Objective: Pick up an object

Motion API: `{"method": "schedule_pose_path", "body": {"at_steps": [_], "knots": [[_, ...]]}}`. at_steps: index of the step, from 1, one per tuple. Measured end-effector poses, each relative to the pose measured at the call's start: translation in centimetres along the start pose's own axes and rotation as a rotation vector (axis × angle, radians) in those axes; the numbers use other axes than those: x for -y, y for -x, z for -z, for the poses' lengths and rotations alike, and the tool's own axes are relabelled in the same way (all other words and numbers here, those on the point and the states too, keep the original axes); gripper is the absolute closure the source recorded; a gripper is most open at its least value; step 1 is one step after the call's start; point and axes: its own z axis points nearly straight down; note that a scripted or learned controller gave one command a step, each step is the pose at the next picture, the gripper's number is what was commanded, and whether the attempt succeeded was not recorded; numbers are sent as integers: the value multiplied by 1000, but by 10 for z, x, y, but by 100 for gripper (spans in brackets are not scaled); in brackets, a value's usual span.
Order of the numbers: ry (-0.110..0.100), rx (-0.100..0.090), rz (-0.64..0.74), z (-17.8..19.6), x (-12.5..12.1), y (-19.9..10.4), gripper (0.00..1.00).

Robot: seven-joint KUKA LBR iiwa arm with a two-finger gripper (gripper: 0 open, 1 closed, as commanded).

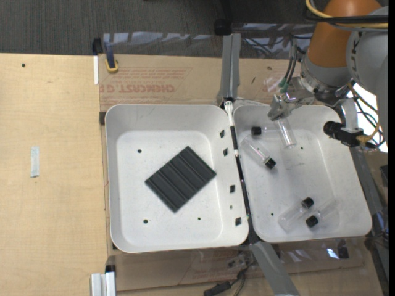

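The left bin [123, 165] holds a dark ribbed rectangular pad [180, 178], lying flat and turned diagonally. Several clear vials with black caps lie in the right bin [345, 184]: one [260, 152] near its left side, two [295, 215] close together by the front edge, and a small black cap [256, 130] near the back. My gripper [279, 108] hangs over the back of the right bin. A clear tube [287, 135] slants down from just under it; I cannot tell whether it is held or lying on the bin floor.
A raised divider [234, 159] with black clips runs between the two bins. Cardboard [160, 82] lies behind the bins and a wooden bench top [49, 165] spreads to the left. A black cable part [338, 130] hangs from the arm at the right bin's right side.
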Motion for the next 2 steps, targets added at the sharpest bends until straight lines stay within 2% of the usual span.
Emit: {"method": "schedule_pose_path", "body": {"at_steps": [1,2], "knots": [[-1,0,-30,24,-8,-43,100],[-2,-1,-61,40,-13,-102,100]]}}
